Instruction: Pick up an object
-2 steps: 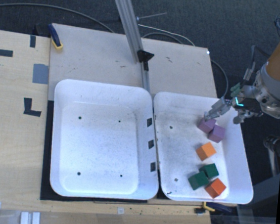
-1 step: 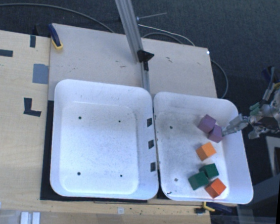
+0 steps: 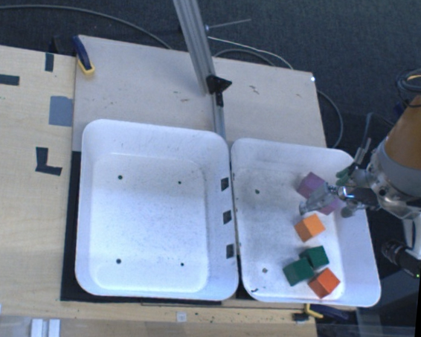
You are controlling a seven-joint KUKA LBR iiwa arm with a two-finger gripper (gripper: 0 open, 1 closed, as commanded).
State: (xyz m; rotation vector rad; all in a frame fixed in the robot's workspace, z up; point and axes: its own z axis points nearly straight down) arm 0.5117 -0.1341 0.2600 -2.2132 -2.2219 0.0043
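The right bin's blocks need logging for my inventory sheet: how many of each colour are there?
Purple block: 1
Orange blocks: 2
Green blocks: 2
Total: 5, all in the right bin.

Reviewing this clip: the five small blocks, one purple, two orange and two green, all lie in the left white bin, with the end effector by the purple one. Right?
Not quite. In the camera view the small purple block, orange blocks and green blocks lie in the right white bin, not the left. The end effector is by the purple one.
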